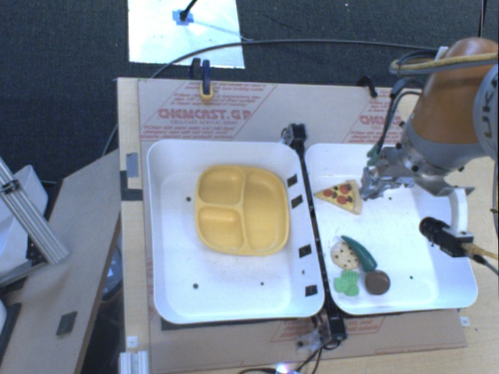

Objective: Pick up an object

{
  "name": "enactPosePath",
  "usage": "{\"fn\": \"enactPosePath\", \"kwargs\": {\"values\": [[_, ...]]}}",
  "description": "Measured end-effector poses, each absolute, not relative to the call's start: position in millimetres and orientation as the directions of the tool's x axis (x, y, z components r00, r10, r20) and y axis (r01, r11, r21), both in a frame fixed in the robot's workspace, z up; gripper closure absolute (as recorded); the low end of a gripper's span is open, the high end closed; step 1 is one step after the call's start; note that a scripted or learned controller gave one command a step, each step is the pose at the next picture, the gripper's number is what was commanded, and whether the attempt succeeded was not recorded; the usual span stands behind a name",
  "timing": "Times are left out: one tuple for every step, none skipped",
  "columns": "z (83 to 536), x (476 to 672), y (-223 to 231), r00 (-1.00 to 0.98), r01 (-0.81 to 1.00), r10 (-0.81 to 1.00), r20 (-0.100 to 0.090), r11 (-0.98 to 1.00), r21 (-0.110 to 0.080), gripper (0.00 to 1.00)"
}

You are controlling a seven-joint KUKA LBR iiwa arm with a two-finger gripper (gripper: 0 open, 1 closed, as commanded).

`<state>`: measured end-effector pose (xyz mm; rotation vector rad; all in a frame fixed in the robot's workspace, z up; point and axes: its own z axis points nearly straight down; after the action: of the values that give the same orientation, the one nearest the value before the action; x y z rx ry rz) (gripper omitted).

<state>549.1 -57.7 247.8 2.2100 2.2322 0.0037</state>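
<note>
Dark carpet surrounds your bench, and the cardboard sheet (234, 104) under the two white bins carries red print reading "CHEMCAST GP" — repeated, partly cut off, toward the right. Your left bin (168, 287) holds one yellow divided plate (240, 210), while the right bin (448, 283) holds five toy foods: one pizza slice (341, 195) near its left wall, then a cookie (342, 255), a dark green pepper (360, 252), a light green piece (348, 285) and a brown round piece (377, 282) clustered near the front. Your gripper (373, 181) hangs just right of the pizza slice with nothing visibly between its fingers — how wide they stand you cannot tell.
</note>
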Motion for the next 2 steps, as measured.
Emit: {"fn": "enactPosePath", "kwargs": {"values": [[248, 549.5, -6, -0.01, 1.0, 1.0, 0.002, 0.01, 0.002, 1.0], [248, 536.5, 38, -0.009, 1.0, 1.0, 0.001, 0.009, 0.0, 1.0]]}}
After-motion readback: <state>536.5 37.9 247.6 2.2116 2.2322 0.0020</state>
